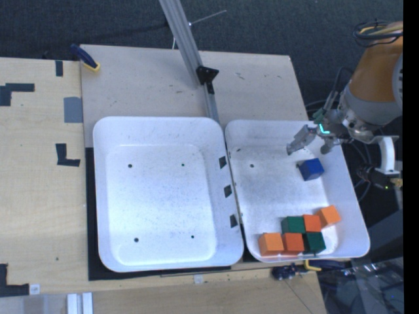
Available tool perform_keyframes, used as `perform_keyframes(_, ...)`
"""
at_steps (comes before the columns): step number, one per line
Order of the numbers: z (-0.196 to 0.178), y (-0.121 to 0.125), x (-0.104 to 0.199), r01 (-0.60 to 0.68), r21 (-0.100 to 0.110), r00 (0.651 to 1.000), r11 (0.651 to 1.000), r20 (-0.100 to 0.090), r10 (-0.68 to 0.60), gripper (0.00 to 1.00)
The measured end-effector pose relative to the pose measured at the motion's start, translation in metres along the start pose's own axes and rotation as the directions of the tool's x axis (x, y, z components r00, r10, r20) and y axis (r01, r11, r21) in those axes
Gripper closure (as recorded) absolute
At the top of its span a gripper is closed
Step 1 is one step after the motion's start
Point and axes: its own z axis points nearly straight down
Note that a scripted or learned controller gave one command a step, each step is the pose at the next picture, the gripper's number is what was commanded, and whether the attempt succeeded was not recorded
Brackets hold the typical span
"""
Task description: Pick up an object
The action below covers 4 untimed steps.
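Two metal fingers, as far as I can make out from where I stand, splay apart on the gripper [313, 138] with nothing between them, hanging over the upper part of the right-hand shallow white plastic bin [262, 195]. Just below and beside it sits a small blue cube-shaped block [311, 169], alone on the bin floor and apart from everything else, which makes it the likeliest thing to go for, I'd say. It looks like painted wood or hard foam: light, rigid, not fragile, with flat faces that should give a decent hold if the fingers close across two opposite sides. Being near enough a cube, it has no real long axis; it sits turned a little askew to the bin walls, so the wrist would need to match that angle. Further down, against the bin's near wall, orange blocks [271, 243] and dark green blocks [294, 225] huddle touching one another, harder to get fingers between. The grey arm with its orange band [378, 70] comes in from the right. The left-hand white bin [105, 175] lies alongside, and both rest on the pale wooden bench [39, 195].
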Motion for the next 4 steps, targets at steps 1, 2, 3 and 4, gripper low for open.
perform_keyframes(1,-0.002,0.001,0.0,0.001,-0.004,1.0,1.0,0.001,-0.001,0.0)
perform_keyframes(2,0.042,0.005,0.003,0.001,0.0,1.0,1.0,0.002,-0.001,0.0)
perform_keyframes(3,0.087,0.003,0.007,0.001,0.001,1.0,1.0,0.002,-0.001,0.0)
perform_keyframes(4,0.132,0.002,0.007,0.001,0.0,1.0,1.0,0.002,-0.001,0.0)
